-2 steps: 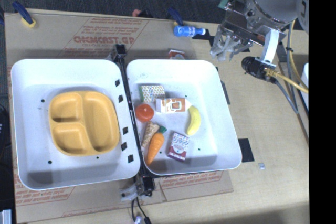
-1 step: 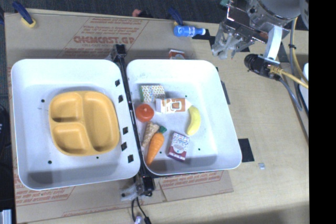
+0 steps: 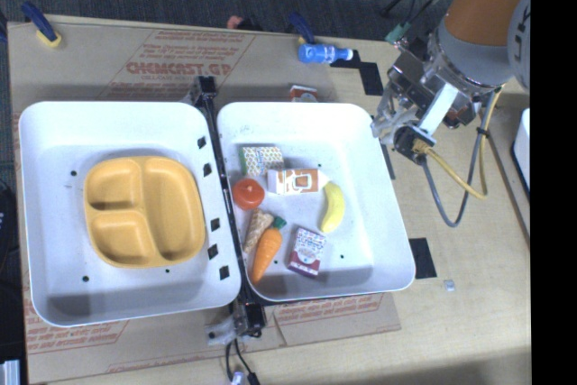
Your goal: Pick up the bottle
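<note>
The gripper [image 3: 389, 123] hovers over the right bin's [image 3: 383, 234] right edge, its state unclear; the bottle [image 3: 323, 54] lies beyond on cardboard.

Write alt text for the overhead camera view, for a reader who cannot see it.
A grey and orange robot arm holds its gripper over the right bin's far right corner. That bin holds a banana, carrot, tomato and small cartons; the left bin holds a yellow divided tray. A blue bottle lies on the bench beyond both bins.
</note>
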`<state>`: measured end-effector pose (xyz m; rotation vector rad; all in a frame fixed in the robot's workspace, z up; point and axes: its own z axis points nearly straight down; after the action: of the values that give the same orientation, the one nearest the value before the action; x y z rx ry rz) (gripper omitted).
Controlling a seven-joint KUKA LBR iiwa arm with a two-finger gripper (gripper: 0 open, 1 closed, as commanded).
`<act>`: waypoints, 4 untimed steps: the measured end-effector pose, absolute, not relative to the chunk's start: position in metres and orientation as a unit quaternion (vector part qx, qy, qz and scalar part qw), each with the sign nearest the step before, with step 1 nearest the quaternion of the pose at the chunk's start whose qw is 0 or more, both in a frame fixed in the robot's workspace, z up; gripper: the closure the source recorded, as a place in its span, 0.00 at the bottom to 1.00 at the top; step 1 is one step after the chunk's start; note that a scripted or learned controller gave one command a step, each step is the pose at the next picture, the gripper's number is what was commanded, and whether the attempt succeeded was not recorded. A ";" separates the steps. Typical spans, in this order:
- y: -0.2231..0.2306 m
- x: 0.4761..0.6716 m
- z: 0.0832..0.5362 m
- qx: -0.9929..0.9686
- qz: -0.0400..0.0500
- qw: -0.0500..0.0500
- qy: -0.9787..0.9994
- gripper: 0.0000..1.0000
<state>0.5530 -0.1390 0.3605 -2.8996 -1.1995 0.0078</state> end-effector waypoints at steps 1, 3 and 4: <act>-0.186 0.485 0.335 -0.945 0.003 0.002 -0.326 1.00; -0.209 0.476 0.257 -0.954 0.002 0.002 -0.301 1.00; -0.184 0.476 0.232 -0.949 0.002 0.002 -0.317 1.00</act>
<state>0.4759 -0.1841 0.2319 -2.9757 -0.9937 0.0074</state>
